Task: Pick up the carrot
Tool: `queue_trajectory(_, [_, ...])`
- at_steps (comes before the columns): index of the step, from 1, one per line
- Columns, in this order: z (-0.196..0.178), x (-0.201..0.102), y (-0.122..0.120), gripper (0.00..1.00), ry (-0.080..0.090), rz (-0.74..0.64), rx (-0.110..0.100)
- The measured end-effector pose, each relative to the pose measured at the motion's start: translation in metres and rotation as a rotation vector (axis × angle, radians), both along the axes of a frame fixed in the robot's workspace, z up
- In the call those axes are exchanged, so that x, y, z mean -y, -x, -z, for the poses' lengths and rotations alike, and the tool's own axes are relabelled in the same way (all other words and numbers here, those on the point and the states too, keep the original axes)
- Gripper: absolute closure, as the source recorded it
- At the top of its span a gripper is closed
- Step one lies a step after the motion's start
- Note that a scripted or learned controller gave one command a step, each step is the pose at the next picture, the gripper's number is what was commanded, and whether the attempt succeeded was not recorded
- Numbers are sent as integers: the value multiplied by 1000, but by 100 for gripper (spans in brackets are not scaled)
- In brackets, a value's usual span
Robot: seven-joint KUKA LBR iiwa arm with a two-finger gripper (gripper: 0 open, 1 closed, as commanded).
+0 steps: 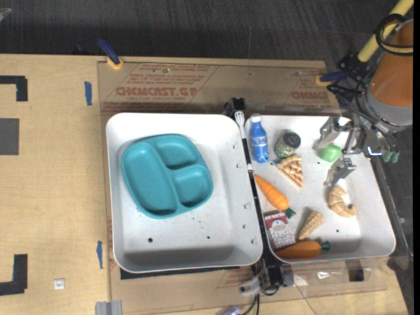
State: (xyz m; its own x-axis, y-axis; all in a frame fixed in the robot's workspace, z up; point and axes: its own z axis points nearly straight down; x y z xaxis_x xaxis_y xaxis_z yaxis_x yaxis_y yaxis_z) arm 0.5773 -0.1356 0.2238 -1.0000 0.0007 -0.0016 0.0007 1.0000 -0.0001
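Two carrot-like things lie in the right bin [387, 231], so the first care is choosing the target: the carrot [272, 193] with its green top lies at a slant just beside the bin's left wall, near the middle of that wall, while a second orange piece [300, 249] rests along the bin's near edge. The gripper [341, 155] hangs over the far right part of the bin, above the croissant [342, 201] and next to a green object [331, 153]; its fingers look spread and nothing sits between them. A good approach would likely cross the bin toward its left wall, turn the jaws across the carrot's narrow width, and descend over its thicker middle, keeping clear of the waffle wedge [292, 169] and the blue bottle [258, 139] toward the bin's far left corner.
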Motion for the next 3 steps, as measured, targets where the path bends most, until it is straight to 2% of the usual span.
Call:
queue_trajectory(1, [125,-26,13,0,2,-3,12])
queue_trajectory(2, [133,-25,57,0,5,139,18])
queue_trajectory(3, [131,-40,84,0,5,25,34])
